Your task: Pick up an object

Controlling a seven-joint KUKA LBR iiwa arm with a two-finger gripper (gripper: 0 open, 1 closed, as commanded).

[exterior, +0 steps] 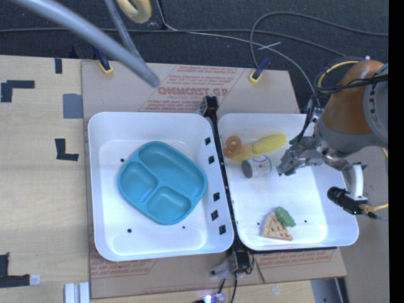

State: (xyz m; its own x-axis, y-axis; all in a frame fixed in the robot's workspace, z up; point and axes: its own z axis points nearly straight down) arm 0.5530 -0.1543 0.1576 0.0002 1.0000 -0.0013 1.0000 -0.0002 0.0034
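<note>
In the right bin (315, 232) lie a yellow corn cob (269, 144), an orange ring-shaped piece (233, 147), a small grey cylinder (247, 168) beside a clear cup-like item (261, 165), and a pizza slice with a green topping (278, 225). My gripper (291, 163) hangs over the bin's upper right part, just right of the corn cob and the clear item. Nothing shows between its fingers.
The left bin (104, 188) holds a blue divided plate (163, 182). A black clip divider (218, 175) joins the two bins. Cables run over the cardboard behind the bins. A grey pole (82, 24) crosses the upper left.
</note>
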